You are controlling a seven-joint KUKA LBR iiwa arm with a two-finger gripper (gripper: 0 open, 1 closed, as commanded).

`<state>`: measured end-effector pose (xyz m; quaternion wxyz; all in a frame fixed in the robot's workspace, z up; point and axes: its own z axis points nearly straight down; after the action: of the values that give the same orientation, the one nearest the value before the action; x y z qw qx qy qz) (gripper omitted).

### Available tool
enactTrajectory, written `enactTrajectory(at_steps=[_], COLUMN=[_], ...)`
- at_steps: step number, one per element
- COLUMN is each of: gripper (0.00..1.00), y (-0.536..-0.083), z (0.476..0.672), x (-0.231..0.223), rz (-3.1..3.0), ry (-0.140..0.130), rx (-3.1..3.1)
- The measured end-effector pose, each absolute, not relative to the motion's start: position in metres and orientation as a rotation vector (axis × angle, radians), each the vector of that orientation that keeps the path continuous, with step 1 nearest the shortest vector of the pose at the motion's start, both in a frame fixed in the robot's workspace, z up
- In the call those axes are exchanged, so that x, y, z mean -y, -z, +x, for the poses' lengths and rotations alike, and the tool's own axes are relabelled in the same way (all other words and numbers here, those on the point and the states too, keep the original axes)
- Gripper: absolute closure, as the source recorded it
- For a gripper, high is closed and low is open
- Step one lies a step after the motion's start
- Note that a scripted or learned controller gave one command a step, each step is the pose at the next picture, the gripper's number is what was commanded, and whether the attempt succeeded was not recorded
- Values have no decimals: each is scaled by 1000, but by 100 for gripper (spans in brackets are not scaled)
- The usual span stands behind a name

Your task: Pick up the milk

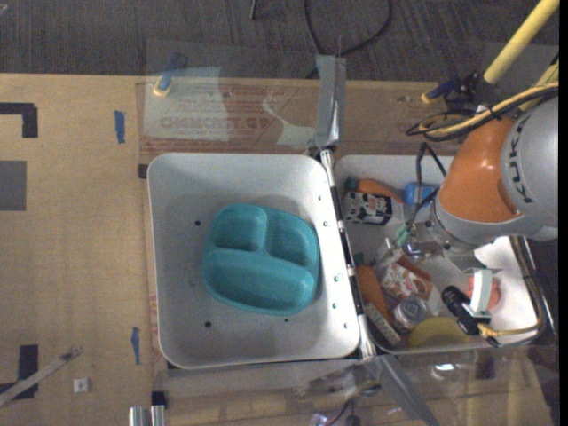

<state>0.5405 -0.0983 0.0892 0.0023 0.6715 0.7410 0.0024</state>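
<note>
Over the right bin hangs the KUKA arm, its orange band and grey wrist covering the bin's middle, so the gripper shows as little more than a bit of metal under the wrist. From that glimpse I cannot tell whether the claw is open or closed, and nothing can be seen gripped in it.

The milk carton, small and printed black and white, lies at about ten o'clock in the right bin, close against the wall shared with the left bin. It sits at roughly ten o'clock from the gripper, near it but apart, so the task's thing is not yet picked up. Just beside the carton, at its twelve o'clock, lies an orange piece, perhaps toy food. A blue item rests at its three o'clock.

Clutter fills the bin's six o'clock end: a carrot-like orange thing along the shared wall, a printed packet, a small can and something yellow. The carton is clear of that heap, which should make it easier to reach, though the wall beside it leaves little room on that side.

A teal divided plate lies alone in the left bin, well away from the work. The arm seems placed for a descent, which I judge must shift toward ten o'clock to centre on the carton.
</note>
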Motion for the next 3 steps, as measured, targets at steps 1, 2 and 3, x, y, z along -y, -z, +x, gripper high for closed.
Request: enactTrajectory(at_steps=[1,2,3], gripper=[0,0,100], y=[-89,-89,-100], z=[541,484,485], x=[98,108,110], rz=[2106,1718,1721], ry=[-8,-10,-16], rx=[-2324,-2615,-2605])
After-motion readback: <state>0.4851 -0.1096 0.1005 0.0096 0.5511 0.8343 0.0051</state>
